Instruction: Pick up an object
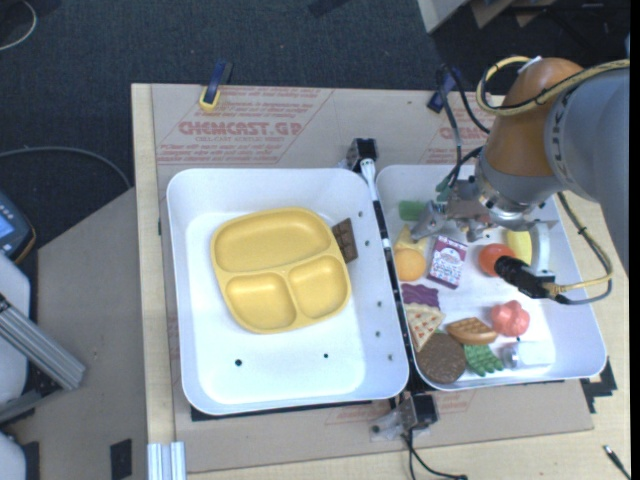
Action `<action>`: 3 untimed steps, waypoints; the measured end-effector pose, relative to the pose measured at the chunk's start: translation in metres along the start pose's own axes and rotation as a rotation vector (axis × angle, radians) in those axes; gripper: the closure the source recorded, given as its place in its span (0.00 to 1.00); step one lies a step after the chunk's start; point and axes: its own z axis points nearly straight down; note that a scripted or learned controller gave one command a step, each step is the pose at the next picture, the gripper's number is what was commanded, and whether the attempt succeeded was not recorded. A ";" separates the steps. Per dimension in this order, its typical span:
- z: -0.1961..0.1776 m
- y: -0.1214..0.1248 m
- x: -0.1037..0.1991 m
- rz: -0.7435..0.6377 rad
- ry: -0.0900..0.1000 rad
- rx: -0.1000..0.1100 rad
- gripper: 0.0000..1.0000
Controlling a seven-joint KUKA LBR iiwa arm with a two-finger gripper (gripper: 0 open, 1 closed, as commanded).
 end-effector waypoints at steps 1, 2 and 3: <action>0.012 0.002 0.000 0.000 -0.001 -0.009 0.00; -0.002 0.005 0.001 -0.001 0.001 -0.018 1.00; -0.052 0.014 0.007 -0.002 -0.004 -0.014 1.00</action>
